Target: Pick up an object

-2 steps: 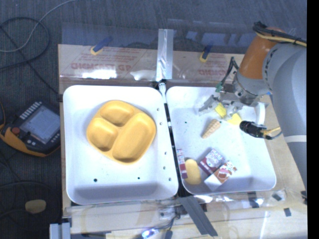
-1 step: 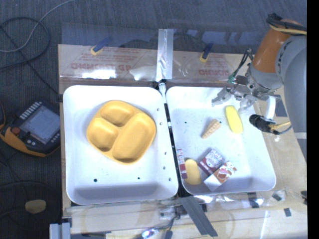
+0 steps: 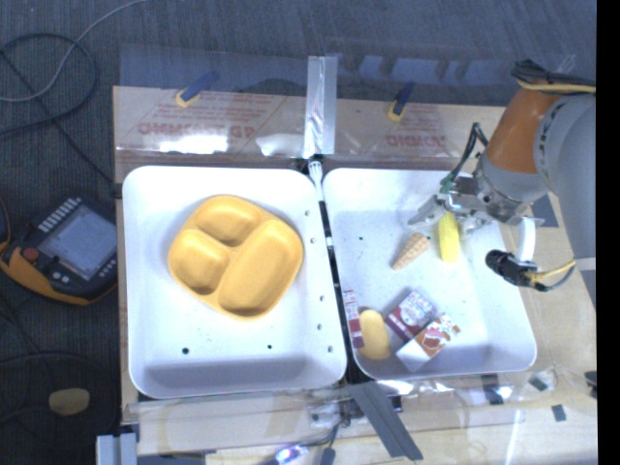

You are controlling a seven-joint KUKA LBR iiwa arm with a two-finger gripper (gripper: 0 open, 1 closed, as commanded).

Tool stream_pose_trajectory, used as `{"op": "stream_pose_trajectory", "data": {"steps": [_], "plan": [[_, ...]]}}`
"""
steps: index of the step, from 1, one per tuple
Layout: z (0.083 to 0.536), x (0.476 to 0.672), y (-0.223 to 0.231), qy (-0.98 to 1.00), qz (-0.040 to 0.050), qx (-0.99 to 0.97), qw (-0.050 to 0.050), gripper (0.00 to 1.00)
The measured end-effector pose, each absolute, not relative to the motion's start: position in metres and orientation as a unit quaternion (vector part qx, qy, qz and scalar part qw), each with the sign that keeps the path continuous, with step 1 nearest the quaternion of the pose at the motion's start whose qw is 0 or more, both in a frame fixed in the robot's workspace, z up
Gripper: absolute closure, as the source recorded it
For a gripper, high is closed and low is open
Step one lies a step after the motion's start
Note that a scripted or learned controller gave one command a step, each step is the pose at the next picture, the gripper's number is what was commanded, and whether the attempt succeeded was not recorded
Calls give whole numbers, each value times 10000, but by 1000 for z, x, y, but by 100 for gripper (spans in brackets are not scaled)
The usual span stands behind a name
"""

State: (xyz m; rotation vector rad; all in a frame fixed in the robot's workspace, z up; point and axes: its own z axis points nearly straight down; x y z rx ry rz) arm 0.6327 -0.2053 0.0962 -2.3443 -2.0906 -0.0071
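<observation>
Near edge of right bin [image 3: 504,361]: a yellow lemon-like piece [image 3: 374,333] is sitting beside two small cartons [image 3: 423,324]. Gripper [image 3: 448,213] is hanging over the bin's far half, fingers spread around a yellow corn-like piece [image 3: 448,238], not visibly clamping it. Ice-cream cone [image 3: 410,250] is lying just beside. Left bin [image 3: 145,356] is holding a yellow sectioned tray [image 3: 235,255].
</observation>
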Motion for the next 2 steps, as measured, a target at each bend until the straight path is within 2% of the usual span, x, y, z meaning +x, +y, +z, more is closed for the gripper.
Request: {"op": "stream_pose_trajectory", "data": {"steps": [1, 2], "plan": [[104, 632, -205, -6660, -9, -7460, 9, 100], [188, 669, -153, -7094, 6, -7048, -5, 100]]}}
